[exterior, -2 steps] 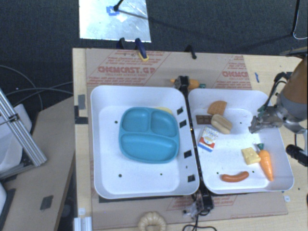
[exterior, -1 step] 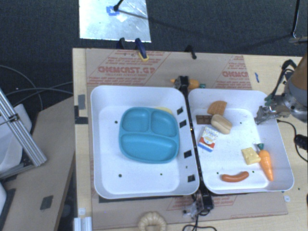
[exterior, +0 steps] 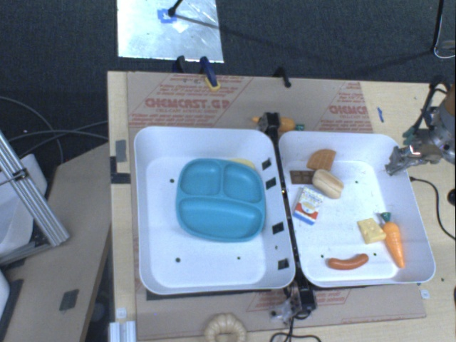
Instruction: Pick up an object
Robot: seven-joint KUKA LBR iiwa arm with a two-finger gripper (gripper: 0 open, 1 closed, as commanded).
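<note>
1. The gripper [exterior: 400, 164] hangs at the right bin's [exterior: 420, 223] three o'clock rim, near its upper corner, clear of every object; nothing lies between its fingers, though whether they are spread or closed I cannot tell
2. Candidates lie in that bin: a bread roll [exterior: 328, 184] near centre, a small carton [exterior: 308, 206] at its seven o'clock, a cheese wedge [exterior: 370, 230], a carrot [exterior: 394, 243] and a sausage [exterior: 348, 263] toward five o'clock
3. The left bin holds a blue divided plate [exterior: 219, 199]
4. Judged step: approach, no grasp yet
5. Next, the gripper should travel toward nine o'clock over one item, then descend
</note>
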